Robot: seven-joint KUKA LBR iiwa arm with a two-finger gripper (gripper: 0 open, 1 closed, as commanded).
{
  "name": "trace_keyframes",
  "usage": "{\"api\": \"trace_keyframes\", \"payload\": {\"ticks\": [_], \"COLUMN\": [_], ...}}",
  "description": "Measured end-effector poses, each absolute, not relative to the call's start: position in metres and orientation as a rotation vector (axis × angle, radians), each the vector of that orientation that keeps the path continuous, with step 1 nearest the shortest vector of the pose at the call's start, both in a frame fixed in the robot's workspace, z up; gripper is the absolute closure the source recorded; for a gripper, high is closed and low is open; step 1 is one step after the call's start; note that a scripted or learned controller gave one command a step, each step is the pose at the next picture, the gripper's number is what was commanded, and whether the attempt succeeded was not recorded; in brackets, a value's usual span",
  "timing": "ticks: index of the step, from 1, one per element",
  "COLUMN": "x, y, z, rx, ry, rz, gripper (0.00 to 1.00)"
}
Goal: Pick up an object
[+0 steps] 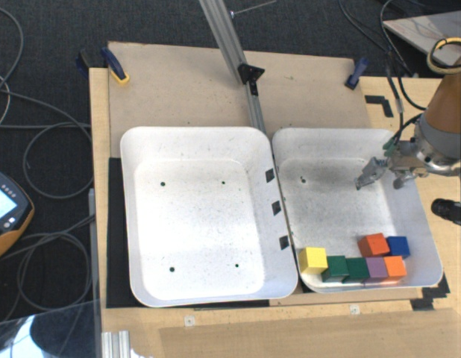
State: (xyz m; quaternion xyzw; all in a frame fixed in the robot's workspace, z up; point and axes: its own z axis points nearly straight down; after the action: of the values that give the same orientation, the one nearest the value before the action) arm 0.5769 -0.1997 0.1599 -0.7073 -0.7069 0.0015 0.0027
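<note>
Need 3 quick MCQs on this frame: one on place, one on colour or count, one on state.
1. Where do the blocks lie?
A. left bin, centre
B. right bin, near edge
C. on the bench

2. What colour is the block at the cluster's left end?
A. yellow
B. blue
C. purple

3. How does the gripper stand?
A. clamped on a block
B. inside the left bin
C. over the right bin, apart from the blocks

Key:
1 B, the cluster sits along the near rim of the right bin.
2 A, the yellow block is leftmost.
3 C, it sits well behind the cluster with bare bin floor between.
</note>
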Motion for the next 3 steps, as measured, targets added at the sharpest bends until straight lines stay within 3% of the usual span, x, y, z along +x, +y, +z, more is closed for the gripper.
{"api": "trace_keyframes", "payload": {"ticks": [1, 2, 3], "x": [0.581, 0.581, 0.582], "y": [-0.200, -0.199, -0.199], "z": [0.098, 0.100, 0.111], "rx": [-2.216, -2.220, -2.220], "ry": [-2.217, -2.220, -2.222], "rz": [0.005, 0.001, -0.003], "gripper": [0.00, 0.00, 1.00]}}
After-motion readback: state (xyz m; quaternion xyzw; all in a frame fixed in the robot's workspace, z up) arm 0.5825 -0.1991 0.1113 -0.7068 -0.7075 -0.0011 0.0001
